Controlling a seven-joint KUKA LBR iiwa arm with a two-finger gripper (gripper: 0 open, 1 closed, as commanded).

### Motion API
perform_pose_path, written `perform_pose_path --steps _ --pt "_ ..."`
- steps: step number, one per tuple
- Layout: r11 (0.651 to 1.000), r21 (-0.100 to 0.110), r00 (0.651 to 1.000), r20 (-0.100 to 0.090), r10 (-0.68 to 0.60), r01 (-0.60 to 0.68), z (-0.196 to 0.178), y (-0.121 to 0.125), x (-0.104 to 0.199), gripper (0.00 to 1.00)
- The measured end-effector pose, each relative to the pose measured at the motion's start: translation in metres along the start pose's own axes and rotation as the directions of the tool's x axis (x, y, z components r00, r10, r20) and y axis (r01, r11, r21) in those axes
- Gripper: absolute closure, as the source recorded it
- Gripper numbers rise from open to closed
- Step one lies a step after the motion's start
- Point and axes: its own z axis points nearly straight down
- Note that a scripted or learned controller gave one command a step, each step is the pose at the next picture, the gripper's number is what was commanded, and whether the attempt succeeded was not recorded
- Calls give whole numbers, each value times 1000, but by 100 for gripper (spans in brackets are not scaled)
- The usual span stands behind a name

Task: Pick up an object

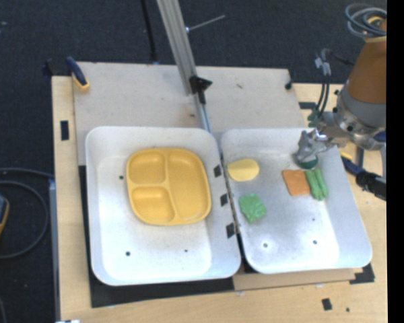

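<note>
In the right bin (pixel 323 247) lie a pale yellow rounded piece (pixel 243 170), a green crumpled piece (pixel 252 208), an orange block (pixel 296 182) and a green elongated piece (pixel 317 184) beside it. My gripper (pixel 308 152) hangs over the bin's upper right part, just above the orange block and the green elongated piece. Nothing shows between its tips. The arm with its orange band (pixel 369 73) comes in from the right.
The left bin (pixel 108 247) holds a yellow divided plate (pixel 168 184). A metal post (pixel 178 39) rises from the bench behind the bins. Black clips (pixel 223 199) sit along the seam between the two bins.
</note>
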Motion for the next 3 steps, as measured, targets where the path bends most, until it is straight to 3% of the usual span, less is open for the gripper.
perform_pose_path --steps 3 --pt "1000 3 1000 -2 -4 4 26 53 148 100"
